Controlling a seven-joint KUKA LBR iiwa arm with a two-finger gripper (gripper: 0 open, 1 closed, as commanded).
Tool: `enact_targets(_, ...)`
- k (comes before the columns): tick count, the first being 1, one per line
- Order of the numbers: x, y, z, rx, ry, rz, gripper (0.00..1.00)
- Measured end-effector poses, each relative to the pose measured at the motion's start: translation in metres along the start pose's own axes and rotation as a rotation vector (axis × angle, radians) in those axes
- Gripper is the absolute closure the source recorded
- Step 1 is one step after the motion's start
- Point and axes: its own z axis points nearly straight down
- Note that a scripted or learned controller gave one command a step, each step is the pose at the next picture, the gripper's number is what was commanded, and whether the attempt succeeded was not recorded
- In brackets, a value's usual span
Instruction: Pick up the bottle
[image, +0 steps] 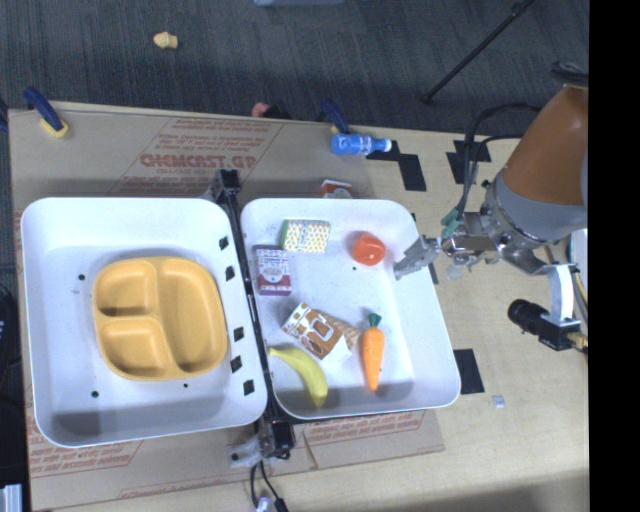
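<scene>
Lying beyond bins, bottle (357, 145)

Two bins side by side on bench. Left bin (40, 300) holds divided tray (160, 317), centred. Right bin (430, 330) holds: packet (305, 236) far, small carton (272, 270) at left wall, tomato (368, 249) far right, snack bag (318, 332) middle, banana (303, 373) near, carrot (372, 355) right of bag. Bottle (358, 145) lies on bench beyond right bin. Gripper (414, 259) over right bin's right rim.
</scene>
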Motion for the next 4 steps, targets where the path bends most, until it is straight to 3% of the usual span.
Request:
enact_targets(1, 0.000, 0.000, -0.010, 0.002, 0.000, -0.005, 1.00)
enact_targets(2, -0.011, -0.050, 0.069, 0.000, 0.001, -0.283, 1.00)
enact_targets(3, 0.040, -0.050, 0.077, 0.000, 0.001, -0.524, 1.00)
enact_targets(4, 0.016, -0.050, 0.071, -0.002, -0.003, -0.979, 1.00)
